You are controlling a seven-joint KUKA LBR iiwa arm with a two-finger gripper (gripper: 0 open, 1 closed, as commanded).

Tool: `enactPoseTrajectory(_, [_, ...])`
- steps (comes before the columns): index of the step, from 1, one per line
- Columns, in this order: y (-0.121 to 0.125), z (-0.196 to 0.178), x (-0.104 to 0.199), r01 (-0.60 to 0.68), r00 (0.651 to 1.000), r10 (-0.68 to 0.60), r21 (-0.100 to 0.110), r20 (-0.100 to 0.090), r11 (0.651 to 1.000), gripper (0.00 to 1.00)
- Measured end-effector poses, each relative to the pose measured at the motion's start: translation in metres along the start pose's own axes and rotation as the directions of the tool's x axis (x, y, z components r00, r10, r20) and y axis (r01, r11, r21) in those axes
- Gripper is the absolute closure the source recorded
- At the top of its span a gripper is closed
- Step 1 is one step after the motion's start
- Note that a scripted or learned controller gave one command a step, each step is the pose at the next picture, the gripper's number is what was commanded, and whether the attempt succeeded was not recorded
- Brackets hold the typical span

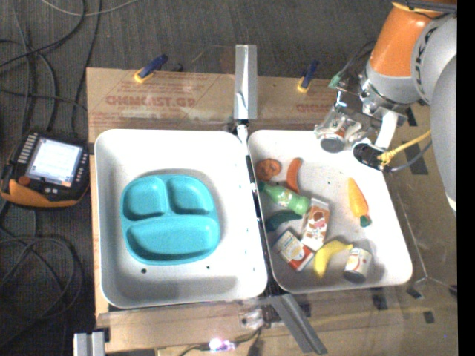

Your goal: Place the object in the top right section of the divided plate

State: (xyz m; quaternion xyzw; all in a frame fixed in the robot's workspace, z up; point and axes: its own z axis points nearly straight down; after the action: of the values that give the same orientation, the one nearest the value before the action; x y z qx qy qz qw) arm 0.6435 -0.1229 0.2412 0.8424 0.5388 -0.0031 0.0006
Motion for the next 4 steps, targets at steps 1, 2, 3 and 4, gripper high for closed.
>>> enactPoseTrajectory(1, [-0.047, 0.021, 0.036, 0.231, 0.973, -0.231, 0.001, -0.004, 0.973, 1.0])
enactPoseTrajectory(2, [-0.083, 0.047, 0.082, 0.373, 0.928, -0.373, 0.0, -0.005, 0.928, 1.0])
enactPoseTrajectory(3, [-0.099, 0.04, 0.162, 0.328, 0.945, -0.328, 0.0, -0.004, 0.945, 1.0])
enactPoseTrajectory(4, [-0.118, 0.059, 0.148, 0.317, 0.948, -0.317, 0.001, -0.001, 0.948, 1.0])
